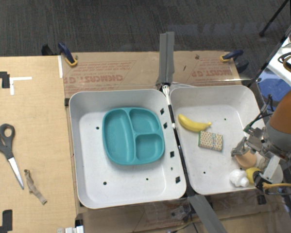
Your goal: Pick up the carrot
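end effector (250, 158) low over the right bin's (217, 97) right edge (grip state unclear), arm reaching from right

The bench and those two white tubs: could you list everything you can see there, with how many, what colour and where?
Bins: two, white, side by side on the bench.
Divided plate: one, teal, in the left bin.
Banana: one, yellow, upper part of the right bin.
Small box: one, patterned green and tan, just below the banana.
White lump: one, at the right bin's lower right corner; too blurred to identify.
Scissors: one pair, grey handles, on the bench at far left.
Clamps: two, blue and yellow, at the cardboard's back edge.
Robot arm: one, grey and orange, with its gripper over the right bin's right edge.
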`<state>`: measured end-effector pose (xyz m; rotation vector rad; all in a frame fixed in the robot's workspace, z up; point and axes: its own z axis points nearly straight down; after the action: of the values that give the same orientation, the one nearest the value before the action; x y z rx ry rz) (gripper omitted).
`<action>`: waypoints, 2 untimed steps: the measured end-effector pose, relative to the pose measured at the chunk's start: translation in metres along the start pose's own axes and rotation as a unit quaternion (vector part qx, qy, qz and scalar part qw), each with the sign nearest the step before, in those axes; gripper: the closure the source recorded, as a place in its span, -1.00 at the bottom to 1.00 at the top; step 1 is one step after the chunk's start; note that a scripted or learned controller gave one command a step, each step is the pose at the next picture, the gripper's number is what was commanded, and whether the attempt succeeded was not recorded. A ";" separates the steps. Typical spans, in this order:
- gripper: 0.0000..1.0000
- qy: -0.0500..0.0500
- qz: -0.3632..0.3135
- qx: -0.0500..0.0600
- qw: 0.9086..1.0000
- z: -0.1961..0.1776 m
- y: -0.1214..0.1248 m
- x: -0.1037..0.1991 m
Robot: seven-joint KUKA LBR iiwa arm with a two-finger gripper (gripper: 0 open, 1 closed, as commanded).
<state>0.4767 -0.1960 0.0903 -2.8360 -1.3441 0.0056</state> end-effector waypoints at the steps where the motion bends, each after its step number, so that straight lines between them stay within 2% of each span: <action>1: -1.00 0.003 0.176 0.001 0.984 -0.001 0.007 -0.004; 2: 1.00 -0.001 0.176 0.004 0.984 -0.007 0.005 -0.006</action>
<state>0.4764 -0.2040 0.0976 -3.0235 -0.8222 0.0134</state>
